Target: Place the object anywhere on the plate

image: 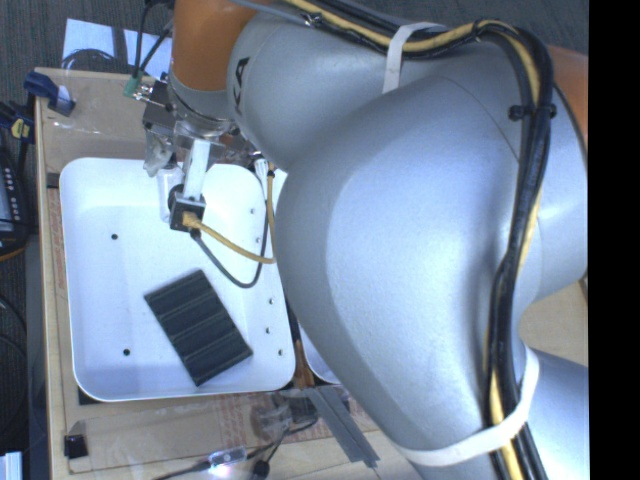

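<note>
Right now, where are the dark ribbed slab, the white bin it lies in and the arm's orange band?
dark ribbed slab (197,326), camera view, middle of its top face.
white bin (95,268), camera view, bare floor.
orange band (195,43), camera view, its left part.

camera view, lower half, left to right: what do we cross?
left bin → dark ridged slab lying in it → sliver of the right bin → grey arm

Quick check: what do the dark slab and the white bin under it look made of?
The dark slab: probably matte plastic or rubber, from its dull charcoal face with parallel ridges. The white bin: likely smooth plastic, given rounded corners and soft sheen.
</note>
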You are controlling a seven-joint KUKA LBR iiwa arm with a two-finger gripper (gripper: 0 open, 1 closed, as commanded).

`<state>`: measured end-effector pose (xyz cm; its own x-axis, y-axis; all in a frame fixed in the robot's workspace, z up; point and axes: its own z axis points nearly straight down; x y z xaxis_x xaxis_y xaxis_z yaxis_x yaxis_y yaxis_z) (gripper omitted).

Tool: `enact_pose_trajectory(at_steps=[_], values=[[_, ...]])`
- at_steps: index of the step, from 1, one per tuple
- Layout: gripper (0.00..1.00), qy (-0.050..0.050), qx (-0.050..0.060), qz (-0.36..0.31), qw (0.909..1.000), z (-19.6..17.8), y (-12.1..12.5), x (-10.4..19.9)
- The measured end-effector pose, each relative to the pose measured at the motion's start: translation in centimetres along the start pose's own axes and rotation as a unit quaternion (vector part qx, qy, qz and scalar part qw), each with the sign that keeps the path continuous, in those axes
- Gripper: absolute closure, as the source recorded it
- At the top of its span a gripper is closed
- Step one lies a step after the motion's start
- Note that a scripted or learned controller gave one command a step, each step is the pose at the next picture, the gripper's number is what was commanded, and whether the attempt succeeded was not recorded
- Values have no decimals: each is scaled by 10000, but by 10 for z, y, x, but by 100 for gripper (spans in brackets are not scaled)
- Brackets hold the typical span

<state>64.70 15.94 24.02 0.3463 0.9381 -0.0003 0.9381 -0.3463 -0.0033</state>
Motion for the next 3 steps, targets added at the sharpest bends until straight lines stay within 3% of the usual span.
enact_pose_trajectory(at_steps=[1,2,3], values=[[100,-9,18,-1742,9847,56,-10,28],[100,1,-9,-2424,9702,13,-12,58],[0,3,-7,-2427,9701,13,-12,58]])
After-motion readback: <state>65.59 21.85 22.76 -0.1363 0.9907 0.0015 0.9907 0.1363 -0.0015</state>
